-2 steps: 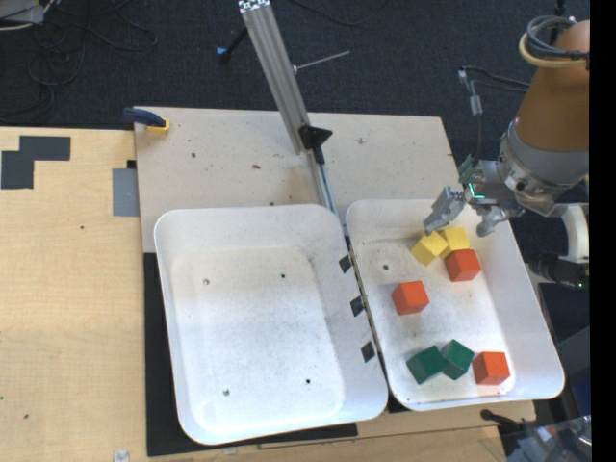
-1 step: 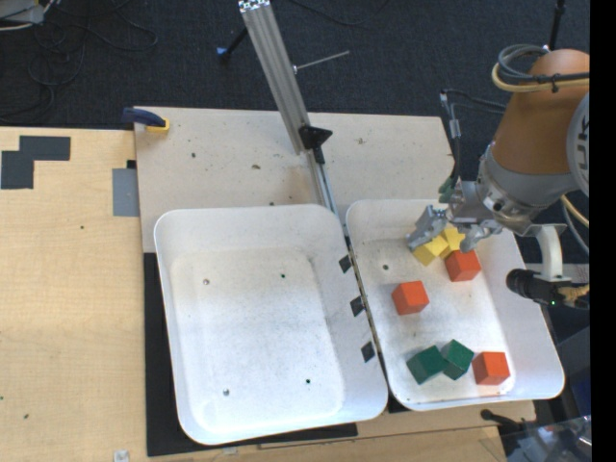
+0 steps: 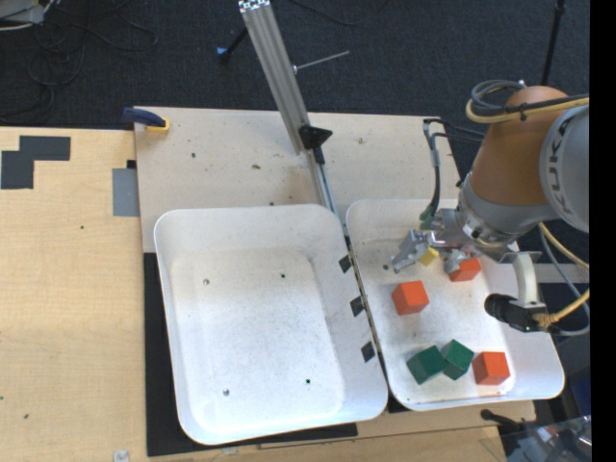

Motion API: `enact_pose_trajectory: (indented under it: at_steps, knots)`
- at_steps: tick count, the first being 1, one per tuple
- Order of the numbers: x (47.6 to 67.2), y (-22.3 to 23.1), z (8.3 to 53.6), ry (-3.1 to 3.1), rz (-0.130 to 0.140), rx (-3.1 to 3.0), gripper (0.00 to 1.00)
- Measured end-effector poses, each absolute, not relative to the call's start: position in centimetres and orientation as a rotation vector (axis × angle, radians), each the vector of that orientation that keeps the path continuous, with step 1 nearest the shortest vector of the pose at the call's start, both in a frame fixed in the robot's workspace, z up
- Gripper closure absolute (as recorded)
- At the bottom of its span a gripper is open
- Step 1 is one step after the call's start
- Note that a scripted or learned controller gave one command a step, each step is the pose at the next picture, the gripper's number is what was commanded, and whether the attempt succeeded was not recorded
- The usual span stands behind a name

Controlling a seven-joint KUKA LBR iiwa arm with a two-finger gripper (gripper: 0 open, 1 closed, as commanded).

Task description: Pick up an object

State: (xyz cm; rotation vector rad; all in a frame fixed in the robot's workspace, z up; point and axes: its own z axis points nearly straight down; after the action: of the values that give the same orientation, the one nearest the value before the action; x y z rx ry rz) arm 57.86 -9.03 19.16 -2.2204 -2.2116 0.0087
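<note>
Both bins are white: the left bin is speckled with dark spots, and the right bin holds three orange-red blocks and two dark green blocks. The tabletop is pale wood with grey patches. The arm's band is orange.

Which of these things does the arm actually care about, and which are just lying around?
For the job: gripper; orange blocks; green blocks; right bin.

Just lying about: left bin; metal pole; floor cables.
</note>
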Motion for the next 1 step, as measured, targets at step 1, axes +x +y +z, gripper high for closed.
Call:
enact_pose_trajectory:
  at_steps: [1]
  knots:
    - [57.98, -9.93, 13.39, -2.214, 0.009, -2.218, 0.00]
